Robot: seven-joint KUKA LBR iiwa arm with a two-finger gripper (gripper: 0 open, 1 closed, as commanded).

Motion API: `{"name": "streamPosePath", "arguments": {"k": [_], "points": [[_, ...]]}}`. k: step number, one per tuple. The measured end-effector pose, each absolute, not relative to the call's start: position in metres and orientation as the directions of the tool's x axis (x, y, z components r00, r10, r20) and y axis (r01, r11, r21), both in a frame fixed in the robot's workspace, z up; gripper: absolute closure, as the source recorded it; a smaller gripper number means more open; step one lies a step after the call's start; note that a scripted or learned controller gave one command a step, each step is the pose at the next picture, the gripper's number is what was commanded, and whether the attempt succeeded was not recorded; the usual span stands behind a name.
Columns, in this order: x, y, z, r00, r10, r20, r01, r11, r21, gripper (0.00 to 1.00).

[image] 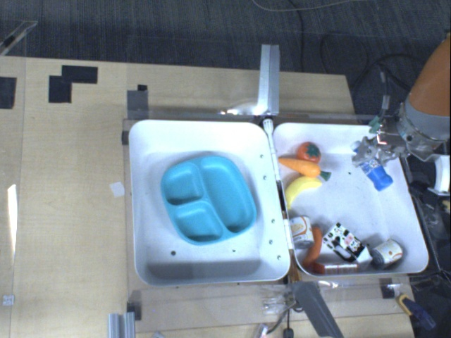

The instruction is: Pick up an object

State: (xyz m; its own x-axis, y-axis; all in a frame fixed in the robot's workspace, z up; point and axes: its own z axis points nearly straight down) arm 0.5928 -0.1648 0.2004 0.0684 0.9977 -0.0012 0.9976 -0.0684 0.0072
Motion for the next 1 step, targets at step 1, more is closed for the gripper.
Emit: {"name": "streamPosePath", "arguments": {"k": [1], "points": [[0.5791,-0.1948,0.2892,-0.158,0.987,-0.005,0.987,0.158,0.008,1.0]]}}
